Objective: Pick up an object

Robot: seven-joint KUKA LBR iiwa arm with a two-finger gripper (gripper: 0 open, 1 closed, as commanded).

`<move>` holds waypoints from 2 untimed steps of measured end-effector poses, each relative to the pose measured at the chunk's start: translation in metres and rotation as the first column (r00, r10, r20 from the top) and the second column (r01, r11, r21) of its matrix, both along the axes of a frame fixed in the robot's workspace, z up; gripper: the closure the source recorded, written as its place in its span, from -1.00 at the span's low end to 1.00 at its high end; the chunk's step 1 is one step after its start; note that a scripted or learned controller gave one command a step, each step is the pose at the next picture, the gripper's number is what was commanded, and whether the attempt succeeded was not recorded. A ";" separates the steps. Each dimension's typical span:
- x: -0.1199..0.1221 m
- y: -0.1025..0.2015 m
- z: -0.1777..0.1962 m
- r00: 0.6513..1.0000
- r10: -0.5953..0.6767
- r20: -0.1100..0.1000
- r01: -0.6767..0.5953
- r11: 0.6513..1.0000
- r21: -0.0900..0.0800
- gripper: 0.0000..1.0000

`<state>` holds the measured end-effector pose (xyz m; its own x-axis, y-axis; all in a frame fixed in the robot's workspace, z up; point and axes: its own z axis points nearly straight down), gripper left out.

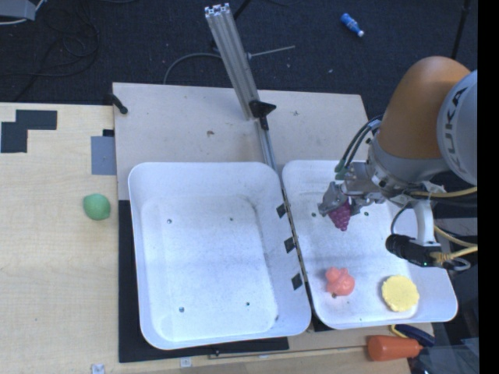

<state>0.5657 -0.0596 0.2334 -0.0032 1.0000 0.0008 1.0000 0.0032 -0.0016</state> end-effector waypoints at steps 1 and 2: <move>0.023 0.046 0.007 1.000 0.000 0.002 0.000 1.000 -0.001 1.00; 0.039 0.094 -0.007 1.000 0.000 0.000 0.000 1.000 0.000 1.00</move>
